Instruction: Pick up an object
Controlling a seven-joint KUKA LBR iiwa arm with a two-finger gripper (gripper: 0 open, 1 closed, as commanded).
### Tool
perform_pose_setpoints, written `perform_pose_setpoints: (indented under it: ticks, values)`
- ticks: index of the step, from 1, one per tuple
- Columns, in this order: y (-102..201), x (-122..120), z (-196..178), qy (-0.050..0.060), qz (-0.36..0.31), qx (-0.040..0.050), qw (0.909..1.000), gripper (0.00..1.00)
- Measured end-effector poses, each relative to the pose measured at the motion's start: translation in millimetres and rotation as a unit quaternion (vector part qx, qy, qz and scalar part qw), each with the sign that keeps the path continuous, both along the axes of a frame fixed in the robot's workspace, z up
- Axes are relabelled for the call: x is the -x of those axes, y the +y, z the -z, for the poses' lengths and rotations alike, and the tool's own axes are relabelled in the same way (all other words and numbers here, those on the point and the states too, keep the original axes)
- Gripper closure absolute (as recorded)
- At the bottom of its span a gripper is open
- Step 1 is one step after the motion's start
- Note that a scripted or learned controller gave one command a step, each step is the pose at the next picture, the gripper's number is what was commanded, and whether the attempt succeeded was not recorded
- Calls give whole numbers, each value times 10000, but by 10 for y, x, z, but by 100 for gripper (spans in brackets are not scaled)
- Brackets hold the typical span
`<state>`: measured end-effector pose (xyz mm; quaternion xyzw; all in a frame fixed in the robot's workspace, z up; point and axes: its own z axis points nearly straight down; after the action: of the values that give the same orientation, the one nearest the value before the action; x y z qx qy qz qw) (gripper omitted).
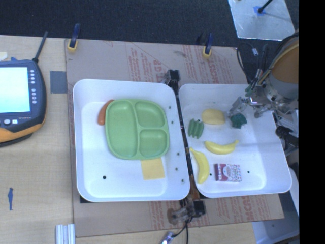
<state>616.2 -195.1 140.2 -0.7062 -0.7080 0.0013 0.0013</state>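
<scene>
**Colleague:** What do you have on the screen, starting from the big things?

**Me:** I see the bench (45,172) with two white bins on it. The left bin (86,136) carries a green divided plate (137,128), with a yellow square (153,169) just below it and something orange (102,113) at its left edge. The right bin (264,172) is where I am working. The arm (287,67) comes in from the right, and my claw (242,107) hangs over the upper right part of this bin.

**Colleague:** Is the claw holding something?

**Me:** I cannot tell. A small dark green object (237,120) sits directly at the fingertips, but whether the fingers are closed on it or only above it, the picture is too unclear to say.

**Colleague:** And the other candidates?

**Me:** A pale yellow lump (214,117) lies just to the left of the claw. Lower in the bin are two bananas: one banana (221,147) lies across the bin, the second banana (201,165) runs down along the left wall. There is also a red and white packet (227,172) and a green ridged piece (196,128).

**Colleague:** So which one matters?

**Me:** In my judgement, the dark green object, because it is nearest, just under the fingertips and slightly toward the near side.
</scene>
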Motion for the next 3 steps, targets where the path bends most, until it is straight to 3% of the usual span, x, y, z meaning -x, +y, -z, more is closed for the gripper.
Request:
perform_pose_setpoints:
  ticks: [1,2,3]
  values:
    - [-166,21,487,11,-11,4,10000,0]
    - [-174,16,376,12,-17,8,10000,100]
    - [132,-322,-417,-15,-5,-3,10000,100]
